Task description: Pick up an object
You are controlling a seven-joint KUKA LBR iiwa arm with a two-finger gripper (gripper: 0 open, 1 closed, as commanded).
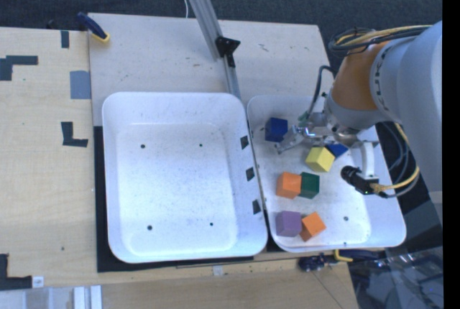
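The right bin (374, 228) holds several small blocks. A blue cube (276, 129) lies near its back left. A yellow block (320, 158) sits in the middle with a small blue piece (337, 149) at its right edge. An orange block (289, 185) and a green block (310, 185) touch side by side. Nearer the front are a purple block (289, 223) and another orange block (313, 226). My gripper (300, 138) hangs low over the bin, between the blue cube and the yellow block. No block shows in its grasp.
The left bin (115, 157) lies beside the right one, their rims meeting at the middle. A grey metal rail (205, 6) slants down from the top to the bins' back edge. Cables (392, 178) loop beside the arm at the right.
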